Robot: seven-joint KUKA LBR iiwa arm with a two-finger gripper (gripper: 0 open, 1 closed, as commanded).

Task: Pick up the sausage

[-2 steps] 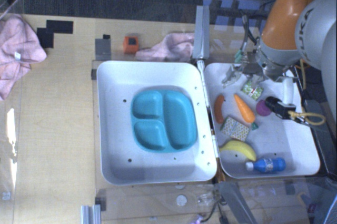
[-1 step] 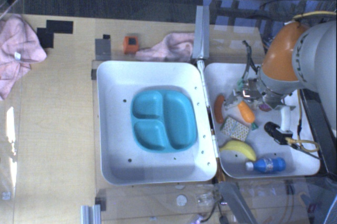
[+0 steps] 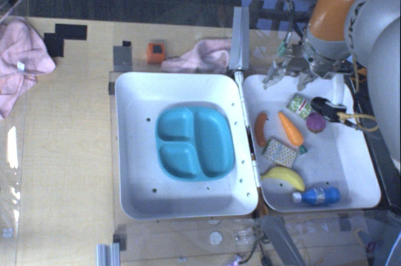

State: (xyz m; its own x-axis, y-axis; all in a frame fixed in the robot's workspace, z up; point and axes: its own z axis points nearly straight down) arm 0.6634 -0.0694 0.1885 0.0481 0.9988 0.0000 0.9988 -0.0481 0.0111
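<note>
While the tool [image 3: 289, 72] hung at the right bin's [image 3: 369, 196] far edge, fingers spread and grasping nothing, the pick-up looked unstarted. Its sausage [image 3: 260, 128] lay untouched on the bin floor by the left wall, just left of the carrot [image 3: 290, 128], well short of the tool. Long axis ran near to far, slightly tilted, ends alike.

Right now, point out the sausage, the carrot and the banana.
sausage [image 3: 260, 128], camera view, middle of its body.
carrot [image 3: 290, 128], camera view, middle of its orange body.
banana [image 3: 285, 176], camera view, middle of its curve.
</note>
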